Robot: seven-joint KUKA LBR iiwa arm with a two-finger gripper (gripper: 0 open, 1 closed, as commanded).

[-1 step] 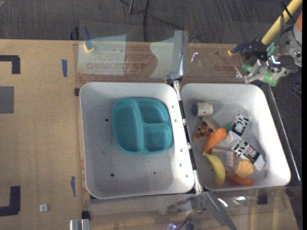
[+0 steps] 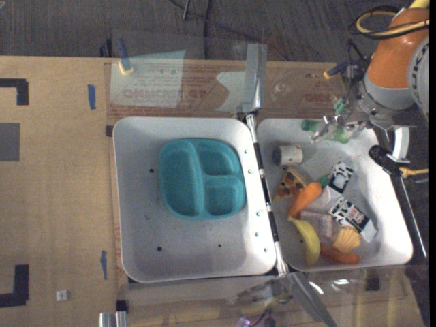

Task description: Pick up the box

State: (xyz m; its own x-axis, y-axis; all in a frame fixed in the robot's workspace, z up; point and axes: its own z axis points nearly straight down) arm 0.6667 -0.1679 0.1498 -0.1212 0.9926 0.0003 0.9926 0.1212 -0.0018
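A white box (image 2: 350,216) with black-and-white printed patches lies in the right bin (image 2: 397,210), near its right side. A smaller black-and-white patterned piece (image 2: 340,176) sits just above it. My gripper (image 2: 332,125) hangs over the bin's far edge, up and slightly left of the box and well apart from it. A green object (image 2: 338,135) lies right at the gripper, and I cannot tell whether they touch. The arm's orange band (image 2: 397,54) is at the top right.
Around the box lie a carrot (image 2: 304,198), a banana (image 2: 308,240), a pizza slice toy (image 2: 293,182), a pale shell-shaped piece (image 2: 347,238) and a small cylinder (image 2: 289,155). The left bin (image 2: 136,237) holds a teal divided plate (image 2: 201,178). Cables (image 2: 392,161) run along the right rim.
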